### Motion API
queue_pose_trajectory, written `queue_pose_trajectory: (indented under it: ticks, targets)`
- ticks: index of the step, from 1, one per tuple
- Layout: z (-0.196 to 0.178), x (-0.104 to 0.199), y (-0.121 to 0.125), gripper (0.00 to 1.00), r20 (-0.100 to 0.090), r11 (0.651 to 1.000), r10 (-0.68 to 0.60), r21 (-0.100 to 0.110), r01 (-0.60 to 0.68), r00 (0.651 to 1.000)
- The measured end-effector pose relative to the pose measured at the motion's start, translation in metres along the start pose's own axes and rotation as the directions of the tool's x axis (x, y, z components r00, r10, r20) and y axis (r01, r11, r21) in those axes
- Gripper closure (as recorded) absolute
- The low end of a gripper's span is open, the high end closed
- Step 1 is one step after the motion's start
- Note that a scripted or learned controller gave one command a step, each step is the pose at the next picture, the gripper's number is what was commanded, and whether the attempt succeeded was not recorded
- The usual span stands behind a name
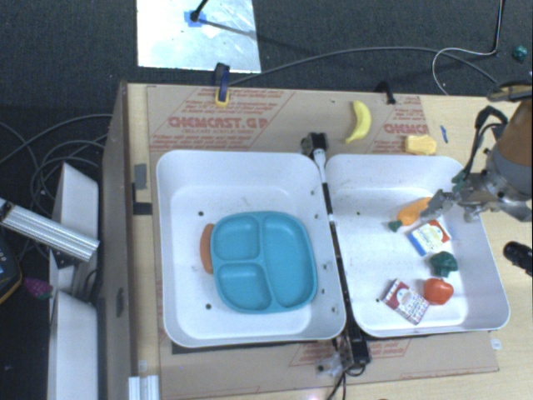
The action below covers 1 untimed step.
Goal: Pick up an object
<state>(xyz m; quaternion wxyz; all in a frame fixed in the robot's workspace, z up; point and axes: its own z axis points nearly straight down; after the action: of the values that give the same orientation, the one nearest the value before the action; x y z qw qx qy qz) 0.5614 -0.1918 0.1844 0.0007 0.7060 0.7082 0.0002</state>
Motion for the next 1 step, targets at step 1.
queue_pose_trajectory:
  ticks: [1]
  targets:
    - [0.0999, -0.0146, -0.0196, 0.0, 0.0, 1.0, 0.001, -0.001, -0.001, 1.0]
